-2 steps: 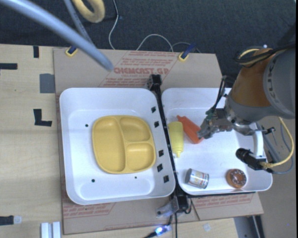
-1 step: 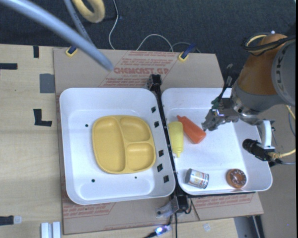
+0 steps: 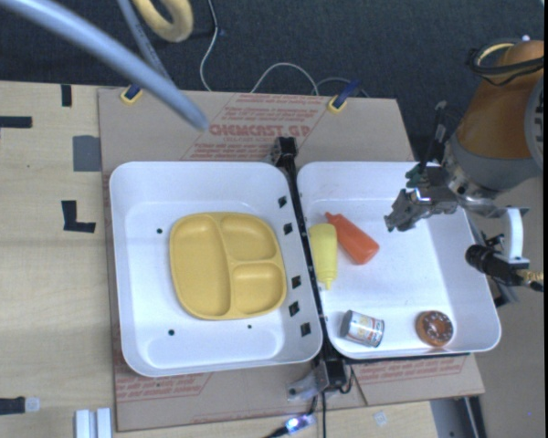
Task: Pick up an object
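Left bin (image 3: 137, 245): white, shallow; holds the yellow divided plate (image 3: 226, 265), centred.

Right bin (image 3: 457, 281): white, shallow; four loose items.

Arm (image 3: 498, 126): grey with orange band, at the bin's 3 o'clock edge. Gripper (image 3: 404, 215) hangs over the bin's upper right; nothing seen between its fingers, and whether they are spread or closed cannot be told.

Yellow bottle (image 3: 324, 254): against the dividing wall, long axis 12-to-6.

Orange carrot (image 3: 353, 238): touching the bottle, long axis 10-to-4. Likeliest pick, judged nearest; lies at the gripper's 8 o'clock.

Tin can (image 3: 361, 328): on its side, bin's 7 o'clock.

Brown doughnut (image 3: 435, 328): bin's 5 o'clock.
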`<action>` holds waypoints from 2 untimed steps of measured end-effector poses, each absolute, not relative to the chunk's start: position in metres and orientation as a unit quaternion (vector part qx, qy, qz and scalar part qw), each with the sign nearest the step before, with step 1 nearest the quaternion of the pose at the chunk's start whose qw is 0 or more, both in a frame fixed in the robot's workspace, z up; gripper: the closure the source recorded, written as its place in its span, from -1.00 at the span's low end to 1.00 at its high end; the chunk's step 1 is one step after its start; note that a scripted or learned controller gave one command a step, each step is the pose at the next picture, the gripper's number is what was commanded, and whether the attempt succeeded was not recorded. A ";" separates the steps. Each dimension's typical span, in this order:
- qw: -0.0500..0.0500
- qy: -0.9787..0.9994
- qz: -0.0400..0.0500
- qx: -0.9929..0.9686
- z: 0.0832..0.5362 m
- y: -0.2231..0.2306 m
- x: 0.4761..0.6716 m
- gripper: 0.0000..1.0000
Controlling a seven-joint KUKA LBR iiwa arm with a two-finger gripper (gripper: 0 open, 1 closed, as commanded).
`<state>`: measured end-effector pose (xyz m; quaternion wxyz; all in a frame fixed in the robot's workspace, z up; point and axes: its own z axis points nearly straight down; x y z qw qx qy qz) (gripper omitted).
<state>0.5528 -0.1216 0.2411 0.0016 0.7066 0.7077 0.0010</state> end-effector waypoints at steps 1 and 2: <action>0.002 0.708 0.001 0.706 0.294 -0.121 0.554 1.00; -0.001 0.709 0.000 0.705 0.283 -0.074 0.577 1.00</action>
